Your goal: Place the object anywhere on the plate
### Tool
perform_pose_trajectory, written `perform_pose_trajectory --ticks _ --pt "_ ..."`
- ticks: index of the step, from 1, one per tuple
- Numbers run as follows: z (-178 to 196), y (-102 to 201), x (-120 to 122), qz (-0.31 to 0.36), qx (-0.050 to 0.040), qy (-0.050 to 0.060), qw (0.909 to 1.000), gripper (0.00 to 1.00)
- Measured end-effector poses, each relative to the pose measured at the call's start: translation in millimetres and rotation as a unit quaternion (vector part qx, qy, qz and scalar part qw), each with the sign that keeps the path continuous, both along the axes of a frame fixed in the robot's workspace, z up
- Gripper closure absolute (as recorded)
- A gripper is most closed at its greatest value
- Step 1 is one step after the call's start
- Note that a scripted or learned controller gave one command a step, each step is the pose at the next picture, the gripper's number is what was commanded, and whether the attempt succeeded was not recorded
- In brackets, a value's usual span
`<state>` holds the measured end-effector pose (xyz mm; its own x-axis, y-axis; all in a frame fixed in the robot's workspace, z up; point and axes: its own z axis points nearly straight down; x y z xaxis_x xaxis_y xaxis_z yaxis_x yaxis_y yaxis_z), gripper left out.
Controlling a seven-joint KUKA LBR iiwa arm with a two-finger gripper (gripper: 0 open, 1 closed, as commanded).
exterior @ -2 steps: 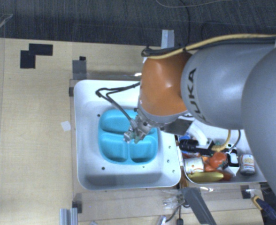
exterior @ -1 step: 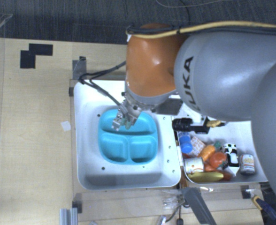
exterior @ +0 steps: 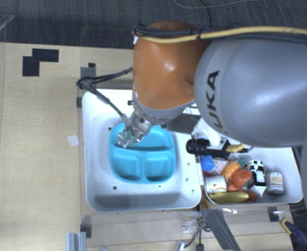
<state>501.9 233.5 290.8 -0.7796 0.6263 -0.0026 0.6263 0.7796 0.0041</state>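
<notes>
Arm (exterior: 237, 82): grey with an orange band, reaching in from the right over the left bin (exterior: 93, 140).
Plate (exterior: 143, 158): blue, divided, inside that bin.
Gripper (exterior: 128, 136): low over the plate's upper-left section.
Object: any held item is too small to make out.
Risk: a release off the rim — nothing lands on the plate.

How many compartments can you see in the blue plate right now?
3: two side by side along the blue plate's near edge, one larger behind them under the gripper. The arm may hide more.
</notes>
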Motion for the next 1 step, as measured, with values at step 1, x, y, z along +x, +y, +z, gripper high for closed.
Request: perform_pose_trajectory --ticks 1 --pt "-61.3 -56.8 5.2 0.144 -0.0009 0.001 0.9896 1.00"
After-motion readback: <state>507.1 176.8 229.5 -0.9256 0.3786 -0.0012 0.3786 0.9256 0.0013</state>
